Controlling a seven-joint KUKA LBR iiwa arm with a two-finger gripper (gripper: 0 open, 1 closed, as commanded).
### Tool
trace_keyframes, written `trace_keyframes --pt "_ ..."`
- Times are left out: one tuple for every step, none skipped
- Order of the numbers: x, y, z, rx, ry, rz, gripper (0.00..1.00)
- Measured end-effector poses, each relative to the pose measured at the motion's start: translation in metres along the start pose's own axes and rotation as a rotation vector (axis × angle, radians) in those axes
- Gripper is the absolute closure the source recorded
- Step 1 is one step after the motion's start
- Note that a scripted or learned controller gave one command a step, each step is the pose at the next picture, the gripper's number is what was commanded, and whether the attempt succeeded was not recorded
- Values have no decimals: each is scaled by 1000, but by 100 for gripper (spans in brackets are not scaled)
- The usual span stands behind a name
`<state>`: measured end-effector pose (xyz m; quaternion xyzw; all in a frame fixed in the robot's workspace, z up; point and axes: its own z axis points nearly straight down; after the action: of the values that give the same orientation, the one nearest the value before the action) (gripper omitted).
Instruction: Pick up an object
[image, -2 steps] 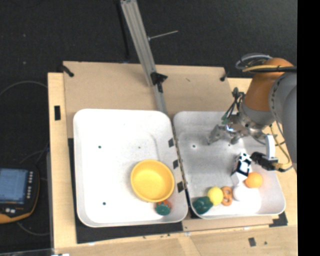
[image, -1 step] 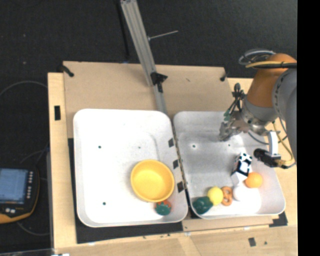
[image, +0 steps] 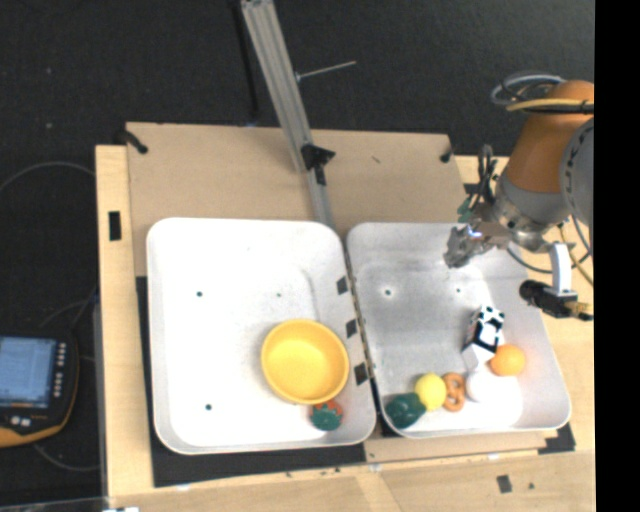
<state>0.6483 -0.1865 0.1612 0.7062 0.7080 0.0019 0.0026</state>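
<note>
The pincer (image: 458, 250) hangs over the right bin (image: 400, 262) (fingers' state: cannot tell), holding nothing; the fruits (image: 432, 391) crowd together, so a grasp may slip.

I work in a robotics lab: my bench (image: 270, 170) is a plain board over black flooring, bearing two shallow white bins (image: 200, 270). A metal camera pole (image: 285, 95) rises behind them, and a teach pendant (image: 35, 385) with cables lies at the left.
</note>
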Motion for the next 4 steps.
trace_keyframes --pt "6 -5 -54 -1 -1 0 100" --pt "4 -4 -89 0 0 -1 100" --pt "53 -16 -78 5 1 -2 100" --pt "110 -31 -71 7 2 -3 100"
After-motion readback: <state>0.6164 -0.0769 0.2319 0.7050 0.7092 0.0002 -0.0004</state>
